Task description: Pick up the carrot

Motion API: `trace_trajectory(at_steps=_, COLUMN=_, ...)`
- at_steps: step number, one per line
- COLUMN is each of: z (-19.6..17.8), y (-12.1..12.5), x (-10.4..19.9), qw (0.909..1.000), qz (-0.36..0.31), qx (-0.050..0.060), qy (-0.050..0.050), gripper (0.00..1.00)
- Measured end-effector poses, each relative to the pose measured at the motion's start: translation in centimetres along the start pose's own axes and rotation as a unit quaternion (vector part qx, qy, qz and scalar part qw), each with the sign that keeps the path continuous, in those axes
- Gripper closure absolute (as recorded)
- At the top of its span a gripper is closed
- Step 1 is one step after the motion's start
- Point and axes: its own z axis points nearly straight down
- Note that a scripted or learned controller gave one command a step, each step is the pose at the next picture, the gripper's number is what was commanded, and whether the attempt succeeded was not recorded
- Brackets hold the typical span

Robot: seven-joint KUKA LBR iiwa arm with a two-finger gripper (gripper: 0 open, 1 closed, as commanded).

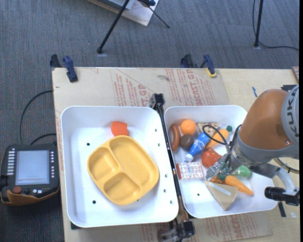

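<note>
I have the hand [221,171] low in the right bin [202,210], right at the green-topped end of the carrot [238,184]. The carrot lies on its side near the bin's front right part, orange tip pointing away from the hand toward the right, partly resting against a tan wedge [223,195] in front of it. From here I cannot tell whether the hand is released or clenched; the arm's bulk hides the detail, and I see nothing clearly between its tips, so I would not call the carrot held.

I judge the arm comes in low from the right because the carrot sits in a crowd. The right bin also holds an orange ball [188,126], a brown sausage-like piece [174,135], a blue bottle [197,145], a red piece [210,158] and a small printed packet [191,170].

The left bin [76,205] carries a yellow divided plate [122,169] lying aslant, with a small orange piece [119,129] just behind it. Both bins sit side by side on the counter [116,87].
</note>
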Motion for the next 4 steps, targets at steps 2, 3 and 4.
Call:
trace_trajectory(at_steps=2, z=1.4, y=-4.0, x=-6.0, qw=0.9899, qz=0.141, qx=-0.009, qy=-0.011, gripper=1.00)
trace_trajectory(at_steps=3, z=0.7, y=-4.0, x=-6.0, qw=0.9899, qz=0.141, qx=-0.007, qy=-0.010, gripper=1.00)
trace_trajectory(at_steps=4, z=4.9, y=-6.0, x=-6.3, qw=0.9993, qz=-0.034, qx=-0.007, qy=-0.012, gripper=1.00)
